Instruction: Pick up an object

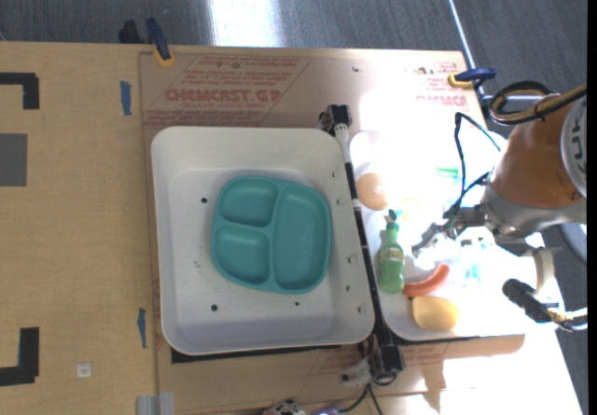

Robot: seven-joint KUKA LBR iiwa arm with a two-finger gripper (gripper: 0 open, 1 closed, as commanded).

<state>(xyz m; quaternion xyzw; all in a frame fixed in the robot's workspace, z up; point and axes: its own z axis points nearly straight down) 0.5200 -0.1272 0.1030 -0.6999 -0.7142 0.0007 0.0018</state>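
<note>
The right bin (pixel 485 334) is washed out by bright light. Along its left side lie a pale orange egg-shaped object (pixel 371 190), a green bottle (pixel 390 259) standing near the divider, a red sausage-like piece (pixel 428 281) and a yellow rounded object (pixel 435 312). My gripper (pixel 433 235) hangs over the middle of this bin, just right of the green bottle and above the red piece. Nothing is visibly held in it. The glare hides its tips.
The left bin (pixel 177 217) holds a teal divided plate (pixel 271 233). A black divider rail (pixel 353 208) runs between the bins. Cables (pixel 464 152) loop above the orange wrist band (pixel 532 161). Clamps (pixel 159 40) sit at the board's far edge.
</note>
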